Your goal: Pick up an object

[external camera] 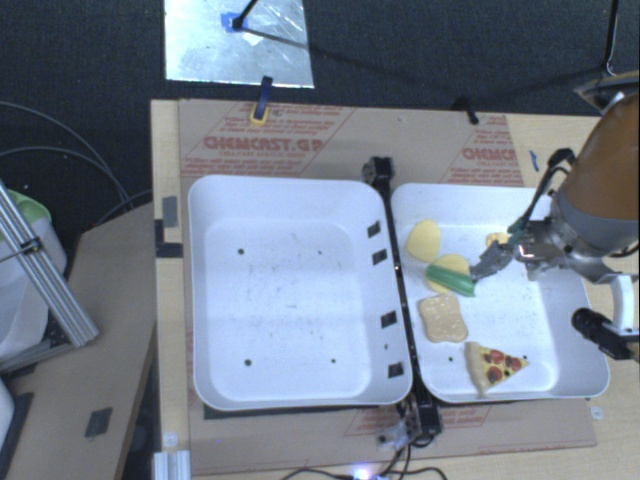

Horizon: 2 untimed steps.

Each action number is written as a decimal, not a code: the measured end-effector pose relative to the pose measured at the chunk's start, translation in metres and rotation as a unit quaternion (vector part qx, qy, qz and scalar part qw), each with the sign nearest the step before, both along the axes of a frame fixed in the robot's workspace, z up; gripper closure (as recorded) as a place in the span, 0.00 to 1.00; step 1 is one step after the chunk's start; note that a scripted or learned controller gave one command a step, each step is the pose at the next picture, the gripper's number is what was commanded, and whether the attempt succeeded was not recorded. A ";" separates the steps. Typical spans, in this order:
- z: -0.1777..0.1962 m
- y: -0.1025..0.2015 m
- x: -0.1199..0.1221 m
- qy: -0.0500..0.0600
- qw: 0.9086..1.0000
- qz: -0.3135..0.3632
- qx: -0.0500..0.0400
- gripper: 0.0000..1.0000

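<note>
We see the tool [492,261] low over the right bin [560,368], near its far edge — whether it is apart or together, we cannot tell. Its tip sits just beside a green piece [452,280] and two yellow pieces [425,238]. Toast [442,318] and a pizza slice [493,366] lie toward the near edge.

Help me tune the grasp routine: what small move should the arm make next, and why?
Probably a short drop straight down. The hand sits in the right bin, its tip at the right end of the green piece lying beside the yellow piece. I see nothing held between its fingers, so a closer approach seems needed first.
</note>
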<state>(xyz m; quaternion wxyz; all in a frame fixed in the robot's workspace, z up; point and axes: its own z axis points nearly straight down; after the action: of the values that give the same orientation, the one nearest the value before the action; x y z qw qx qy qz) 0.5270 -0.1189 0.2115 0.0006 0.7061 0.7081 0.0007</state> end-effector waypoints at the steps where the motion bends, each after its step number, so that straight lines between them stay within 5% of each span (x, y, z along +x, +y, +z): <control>1: -0.122 0.023 0.037 0.004 1.000 0.002 0.001 0.00; 2: -0.104 0.021 0.039 -0.001 1.000 0.000 0.000 1.00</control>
<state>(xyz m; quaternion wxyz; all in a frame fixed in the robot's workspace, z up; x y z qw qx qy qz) 0.5659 -0.0980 0.1071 0.0012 0.7062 0.7081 0.0013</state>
